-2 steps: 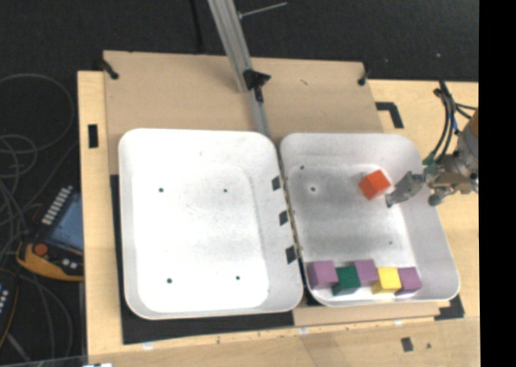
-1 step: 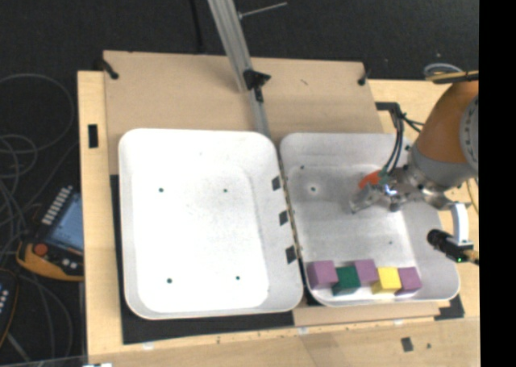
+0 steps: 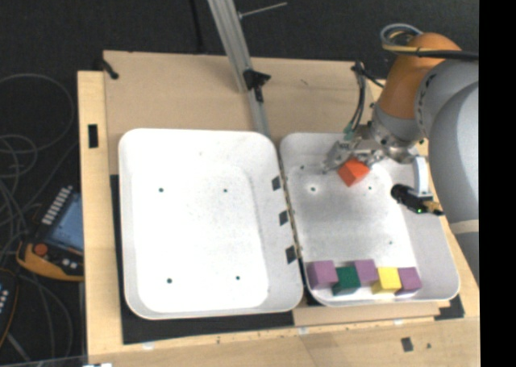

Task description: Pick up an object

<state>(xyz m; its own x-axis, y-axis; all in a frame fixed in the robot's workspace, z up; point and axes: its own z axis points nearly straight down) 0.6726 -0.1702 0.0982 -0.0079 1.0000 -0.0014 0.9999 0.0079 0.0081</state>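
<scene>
Orange block between fingers

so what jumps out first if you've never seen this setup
The orange block at the gripper, over the top of the right bin, draws the eye first. Next comes the row of purple, green and yellow blocks along that bin's near edge. The grey arm with its orange band looms at the right.

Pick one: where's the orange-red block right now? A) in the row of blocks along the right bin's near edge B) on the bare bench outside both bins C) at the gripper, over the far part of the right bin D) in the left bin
C: the orange-red block sits right at the gripper, above the right bin at its far end, apart from the row of blocks along the near edge.
</scene>
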